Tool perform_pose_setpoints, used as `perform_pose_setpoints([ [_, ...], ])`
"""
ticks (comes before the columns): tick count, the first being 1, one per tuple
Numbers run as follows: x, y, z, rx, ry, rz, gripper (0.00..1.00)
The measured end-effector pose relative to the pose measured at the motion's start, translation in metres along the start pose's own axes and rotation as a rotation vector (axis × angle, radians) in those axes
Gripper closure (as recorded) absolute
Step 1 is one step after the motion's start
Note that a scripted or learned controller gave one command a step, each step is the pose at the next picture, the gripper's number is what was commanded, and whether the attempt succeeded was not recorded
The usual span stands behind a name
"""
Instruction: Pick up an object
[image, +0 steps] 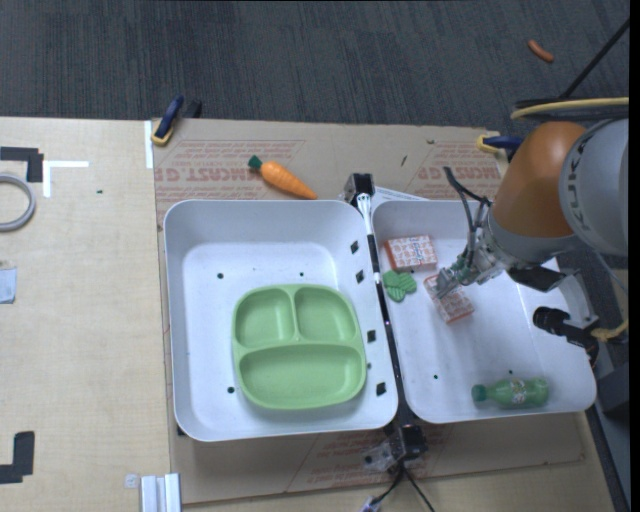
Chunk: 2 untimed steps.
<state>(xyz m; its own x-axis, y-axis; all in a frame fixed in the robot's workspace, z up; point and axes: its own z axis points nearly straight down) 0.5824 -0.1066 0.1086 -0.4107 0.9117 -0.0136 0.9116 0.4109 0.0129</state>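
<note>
Reaching in from the right, the grey arm with its orange band (535, 175) brings the two-finger gripper (462, 272) down into the right-hand shallow white bin (480, 370), its tip just above a small flat packet with red and white print (452, 302); whether the fingers are spread or closed cannot be told, and nothing is seen held between them. That packet lies directly below the gripper tip, touching or nearly touching it, tilted so that its long axis runs from upper left to lower right across the bin floor. Just to the left of the gripper and a little above sits a second flat square carton printed in red and white (411, 252), lying flat with its edges roughly square to the bin. Below that carton, to the gripper's left, is a small green leafy plastic toy (400, 285) close against the bin's left wall. Well below and slightly right of the gripper, near the bin's front wall, a green plastic bottle with a white label (511, 392) lies on its side, long axis running left to right. Far to the left, in the other white bin (200, 300), rests a light green divided plate (298, 346). Beyond both bins, up and left of the gripper, an orange toy carrot (284, 178) lies on the cardboard sheet (230, 155).
</note>
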Motion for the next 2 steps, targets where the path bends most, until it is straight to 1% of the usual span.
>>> perform_pose_setpoints([
  [1, 0.058, 0.012, -0.0969, 0.013, 0.012, 0.139, 1.0],
  [2, 0.0579, 0.0119, -0.0969, 0.013, 0.011, 0.138, 0.0],
])
